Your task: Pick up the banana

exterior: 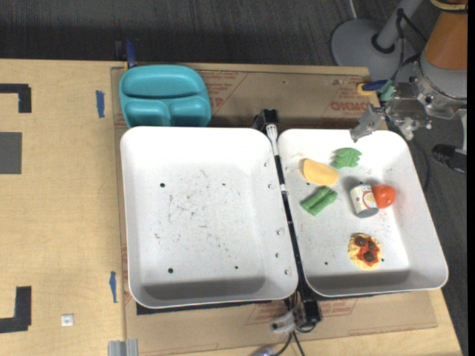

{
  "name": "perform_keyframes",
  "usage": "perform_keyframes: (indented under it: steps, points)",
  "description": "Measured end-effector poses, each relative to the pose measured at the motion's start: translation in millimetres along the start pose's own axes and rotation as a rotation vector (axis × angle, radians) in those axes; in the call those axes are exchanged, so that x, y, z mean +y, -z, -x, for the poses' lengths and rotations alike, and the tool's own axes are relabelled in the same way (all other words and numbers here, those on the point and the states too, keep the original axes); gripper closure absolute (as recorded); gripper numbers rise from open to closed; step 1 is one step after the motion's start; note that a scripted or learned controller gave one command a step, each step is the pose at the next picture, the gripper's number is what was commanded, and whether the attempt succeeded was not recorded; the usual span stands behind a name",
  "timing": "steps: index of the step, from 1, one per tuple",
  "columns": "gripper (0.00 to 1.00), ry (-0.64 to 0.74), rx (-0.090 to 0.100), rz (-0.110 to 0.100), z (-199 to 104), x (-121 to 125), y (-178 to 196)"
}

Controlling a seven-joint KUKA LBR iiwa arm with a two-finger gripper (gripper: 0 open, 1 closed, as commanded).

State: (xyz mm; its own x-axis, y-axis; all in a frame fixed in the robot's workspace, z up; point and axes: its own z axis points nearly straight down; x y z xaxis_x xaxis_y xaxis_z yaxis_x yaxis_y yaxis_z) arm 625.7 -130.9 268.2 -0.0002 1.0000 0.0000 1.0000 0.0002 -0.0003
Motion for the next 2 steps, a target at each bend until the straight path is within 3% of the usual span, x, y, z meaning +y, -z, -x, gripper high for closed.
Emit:
perform_keyframes:
  steps: [1,2]
  points:
    - [0.0,-0.098,0.0,-0.001,-51.7,-48.6,-83.6]
    - [0.0,-0.16,0.001,-0.003,-118.8,-146.8,-84.1]
